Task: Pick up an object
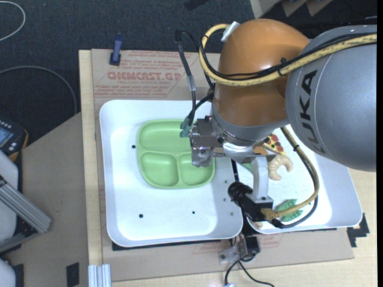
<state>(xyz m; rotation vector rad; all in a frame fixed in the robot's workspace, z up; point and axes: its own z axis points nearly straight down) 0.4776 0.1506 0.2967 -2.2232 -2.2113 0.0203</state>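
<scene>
We see the claw [201,153] at the right edge of the green divided tray [160,154], which lies in the left bin [119,214]. We cannot tell how open the claw is.

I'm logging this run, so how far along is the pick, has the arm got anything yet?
Done: nothing lifted; the green divided plate lies flat in the left bin. In hand: the gripper sits low at the plate's right edge; whether it grips is unclear. Left: a firm grasp and the lift.
</scene>
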